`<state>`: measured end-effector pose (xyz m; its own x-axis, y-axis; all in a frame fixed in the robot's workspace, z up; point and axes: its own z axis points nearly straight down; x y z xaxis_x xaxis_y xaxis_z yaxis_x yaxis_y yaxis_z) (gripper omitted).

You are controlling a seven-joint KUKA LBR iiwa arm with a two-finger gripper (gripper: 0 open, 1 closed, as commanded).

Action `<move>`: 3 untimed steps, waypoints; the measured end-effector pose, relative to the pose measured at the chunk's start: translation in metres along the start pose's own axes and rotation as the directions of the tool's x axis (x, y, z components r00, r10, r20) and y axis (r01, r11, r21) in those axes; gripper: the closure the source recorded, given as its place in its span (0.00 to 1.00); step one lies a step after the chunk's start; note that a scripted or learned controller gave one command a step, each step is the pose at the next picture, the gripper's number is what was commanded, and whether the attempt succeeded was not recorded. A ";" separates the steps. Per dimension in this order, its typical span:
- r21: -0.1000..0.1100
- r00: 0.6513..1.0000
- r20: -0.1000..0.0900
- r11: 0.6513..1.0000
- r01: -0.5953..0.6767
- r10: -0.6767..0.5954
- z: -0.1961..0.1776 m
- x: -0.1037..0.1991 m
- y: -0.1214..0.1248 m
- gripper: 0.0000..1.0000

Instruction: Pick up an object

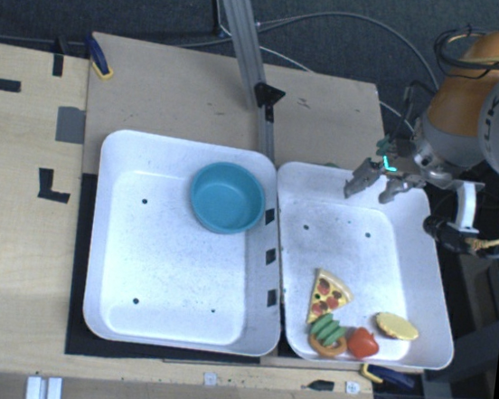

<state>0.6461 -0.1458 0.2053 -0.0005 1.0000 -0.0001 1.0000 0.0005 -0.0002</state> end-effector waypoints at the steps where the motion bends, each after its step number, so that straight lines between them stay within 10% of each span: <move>1: 0.000 1.000 0.000 1.000 0.000 0.000 0.000 0.000 0.000 0.00; 3: 0.003 1.000 0.000 1.000 0.000 0.000 0.097 0.014 -0.002 0.00</move>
<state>0.6436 -0.1315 0.1084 -0.0008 1.0000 0.0004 1.0000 0.0008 -0.0035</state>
